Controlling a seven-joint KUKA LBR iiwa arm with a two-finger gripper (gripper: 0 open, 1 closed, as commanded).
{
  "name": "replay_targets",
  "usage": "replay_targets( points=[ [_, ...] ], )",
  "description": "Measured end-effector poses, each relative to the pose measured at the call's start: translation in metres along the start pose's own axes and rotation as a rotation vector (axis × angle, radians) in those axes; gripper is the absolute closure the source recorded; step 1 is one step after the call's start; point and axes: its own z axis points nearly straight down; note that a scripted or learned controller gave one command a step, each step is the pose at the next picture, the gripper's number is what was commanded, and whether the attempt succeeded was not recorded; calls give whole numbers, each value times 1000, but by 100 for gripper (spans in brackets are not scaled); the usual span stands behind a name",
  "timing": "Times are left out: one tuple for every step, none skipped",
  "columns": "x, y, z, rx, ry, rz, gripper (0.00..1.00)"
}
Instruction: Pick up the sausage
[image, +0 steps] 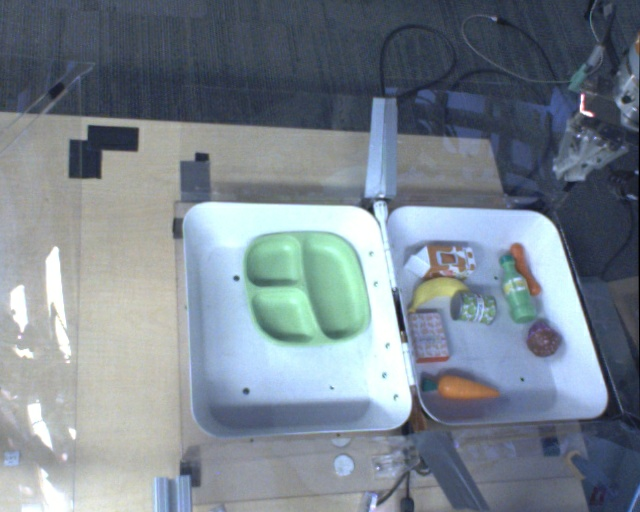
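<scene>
You are looking through a single fixed camera mounted above the desk (120, 300), tilted so it looks down at a slant rather than straight down. The far edge of the desk sits toward the top of the view, with dark carpet (200, 40) beyond it, and the near edge runs along the bottom. The camera stands far enough back that both white bins fit whole: the left bin (215, 400) sits around the centre, the right bin (575, 330) toward the right side. A wide stretch of bare desk fills your left. At the top right corner you catch part of the robot hardware (600, 130) reaching in.
</scene>
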Motion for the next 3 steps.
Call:
replay_targets(
  points=[
    [-2,-2,-7,0,0,120,100],
    [-10,4,1,-1,0,157,100],
    [-11,5,-1,0,0,186,100]
  ],
)
